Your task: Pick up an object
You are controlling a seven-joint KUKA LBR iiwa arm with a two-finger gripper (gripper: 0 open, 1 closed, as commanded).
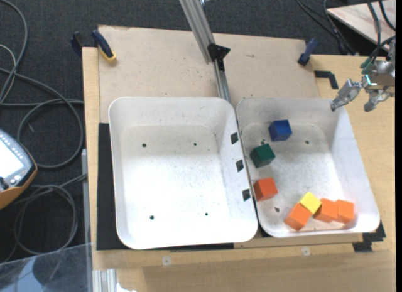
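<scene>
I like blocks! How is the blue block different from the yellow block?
The blue block sits alone near the far side of the right bin; the yellow block rests against orange blocks near the front. The blue looks darker, the yellow bright. Both are small cubes in the same bin.

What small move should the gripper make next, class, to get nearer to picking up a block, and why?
Probably swing left and down toward the blue block. The gripper hangs open above the right bin's far right rim with nothing between its fingers, and the blue block is the nearest one, standing apart from the others.
</scene>
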